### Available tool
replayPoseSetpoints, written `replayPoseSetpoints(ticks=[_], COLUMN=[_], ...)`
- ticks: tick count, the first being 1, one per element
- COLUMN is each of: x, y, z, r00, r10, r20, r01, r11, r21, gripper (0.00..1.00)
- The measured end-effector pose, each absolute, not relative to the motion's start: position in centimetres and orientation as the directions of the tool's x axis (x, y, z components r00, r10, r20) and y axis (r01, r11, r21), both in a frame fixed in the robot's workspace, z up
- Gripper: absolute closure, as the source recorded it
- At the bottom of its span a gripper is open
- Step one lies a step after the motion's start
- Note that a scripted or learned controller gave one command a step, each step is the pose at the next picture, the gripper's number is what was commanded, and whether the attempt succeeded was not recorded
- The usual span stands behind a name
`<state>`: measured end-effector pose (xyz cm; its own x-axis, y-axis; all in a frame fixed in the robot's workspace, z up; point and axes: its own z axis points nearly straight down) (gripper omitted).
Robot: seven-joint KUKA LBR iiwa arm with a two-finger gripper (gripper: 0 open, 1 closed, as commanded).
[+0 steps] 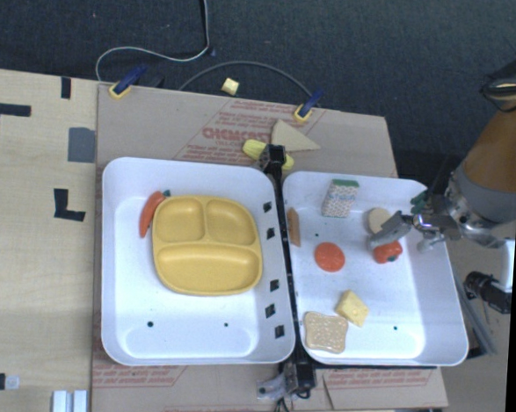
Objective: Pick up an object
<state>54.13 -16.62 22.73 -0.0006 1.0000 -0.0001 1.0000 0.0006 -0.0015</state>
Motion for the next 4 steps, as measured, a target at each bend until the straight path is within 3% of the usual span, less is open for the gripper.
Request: replayPoseSetpoints(ticks=[1, 2, 3, 4], x=[51.7, 61.4, 67.0, 60.3], y=[-11.0, -11.8, -12.1, -14.7], z=[8.1, 8.6, 8.5, 8.7], r00=[-0.002, -0.003, -0.003, 0.002], r10=[1.000, 1.000, 1.000, 1.000], r20=[-0.002, -0.003, -0.001, -0.002], r01=[1.000, 1.000, 1.000, 1.000], r11=[0.002, 0.003, 0.003, -0.002], r21=[0.002, 0.007, 0.000, 0.004], gripper=[0.00, 0.00, 0.00, 0.00])
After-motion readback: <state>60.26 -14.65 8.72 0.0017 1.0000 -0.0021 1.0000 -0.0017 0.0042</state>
